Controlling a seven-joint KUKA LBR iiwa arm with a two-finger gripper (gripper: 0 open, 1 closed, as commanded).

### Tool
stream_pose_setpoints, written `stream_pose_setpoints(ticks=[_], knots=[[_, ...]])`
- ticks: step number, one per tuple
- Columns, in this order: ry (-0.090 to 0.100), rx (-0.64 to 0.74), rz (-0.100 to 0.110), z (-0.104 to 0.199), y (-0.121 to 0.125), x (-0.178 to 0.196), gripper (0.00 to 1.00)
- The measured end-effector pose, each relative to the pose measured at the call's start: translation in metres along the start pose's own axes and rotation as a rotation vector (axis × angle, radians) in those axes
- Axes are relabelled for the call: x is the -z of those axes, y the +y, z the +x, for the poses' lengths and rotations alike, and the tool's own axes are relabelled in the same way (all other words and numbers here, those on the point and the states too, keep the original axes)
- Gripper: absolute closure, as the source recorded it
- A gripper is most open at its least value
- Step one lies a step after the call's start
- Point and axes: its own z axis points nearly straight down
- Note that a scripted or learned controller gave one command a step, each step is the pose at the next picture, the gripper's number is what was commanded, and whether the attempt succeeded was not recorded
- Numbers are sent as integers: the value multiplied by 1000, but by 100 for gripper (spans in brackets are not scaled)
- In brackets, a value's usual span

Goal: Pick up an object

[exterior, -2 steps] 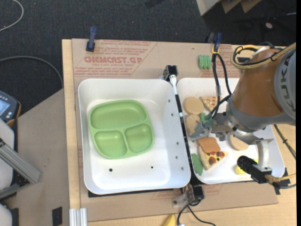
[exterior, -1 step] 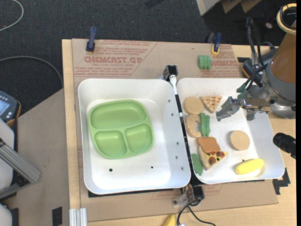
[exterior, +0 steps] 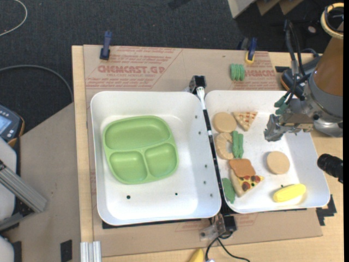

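Divided tray (exterior: 140, 148) sat in the left bin (exterior: 103, 105). Right bin (exterior: 319, 173) held toy food: cookies (exterior: 223, 122) and pizza slice (exterior: 245, 119) at back, banana (exterior: 289, 192) in front, gripper (exterior: 274, 131) over it.

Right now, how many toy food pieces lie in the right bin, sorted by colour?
Tan round pieces: 3
Pizza slices: 2
Green pieces: 2
Orange-brown block: 1
Yellow piece: 1
Total: 9
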Motion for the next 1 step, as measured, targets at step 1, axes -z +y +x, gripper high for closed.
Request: stream_pose_setpoints(ticks=[1], knots=[[5,6,15,79,-3,-95,100]])
